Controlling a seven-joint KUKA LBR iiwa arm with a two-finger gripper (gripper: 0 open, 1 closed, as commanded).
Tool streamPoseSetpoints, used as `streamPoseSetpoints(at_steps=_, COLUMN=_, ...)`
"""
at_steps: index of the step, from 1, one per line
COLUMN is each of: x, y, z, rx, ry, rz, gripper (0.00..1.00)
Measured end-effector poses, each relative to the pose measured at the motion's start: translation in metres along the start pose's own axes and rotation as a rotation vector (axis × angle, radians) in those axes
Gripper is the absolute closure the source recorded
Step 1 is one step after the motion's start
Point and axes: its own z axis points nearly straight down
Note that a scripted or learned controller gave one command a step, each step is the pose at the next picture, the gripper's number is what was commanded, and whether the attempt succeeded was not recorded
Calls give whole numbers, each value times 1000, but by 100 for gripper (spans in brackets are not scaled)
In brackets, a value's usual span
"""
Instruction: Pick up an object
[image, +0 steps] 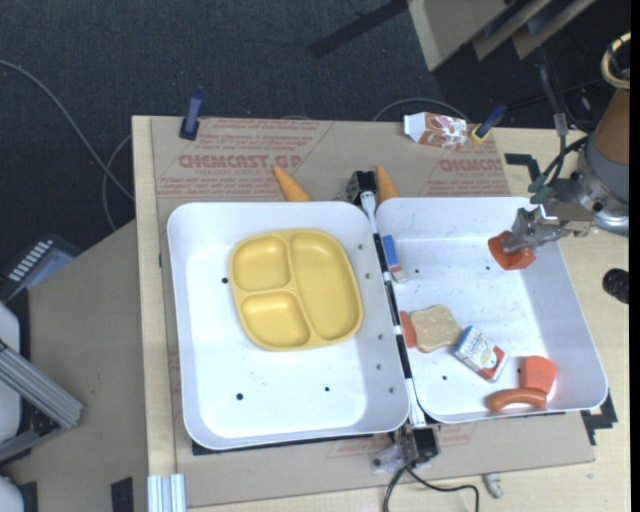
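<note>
Fingers (524, 240), state unclear, over red piece (512, 255) near right bin (560, 300) far edge.

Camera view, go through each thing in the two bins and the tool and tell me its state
Yellow divided plate: flat, upright, in left bin.
Orange piece: in right bin, directly under the tool.
Toast slice: lying flat.
Small carton: on its side.
Orange cup: tipped over, near front rim.

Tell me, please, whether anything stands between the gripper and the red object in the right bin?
Nothing visible does. The gripper is right at the red object near the far right side of the right bin; the other items lie nearer the front.
</note>
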Motion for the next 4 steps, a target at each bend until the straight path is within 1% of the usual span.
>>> streamPoseSetpoints(at_steps=1, x=-71, y=39, z=109, rx=4, ry=0, rz=2, gripper=0)
streamPoseSetpoints(at_steps=2, x=-95, y=70, z=197, rx=-1, ry=-1, rz=0, gripper=0)
streamPoseSetpoints(at_steps=3, x=-33, y=74, z=196, rx=2, ry=3, rz=-2, gripper=0)
streamPoseSetpoints(at_steps=4, x=9, y=99, z=198, rx=-2, ry=0, rz=0, gripper=0)
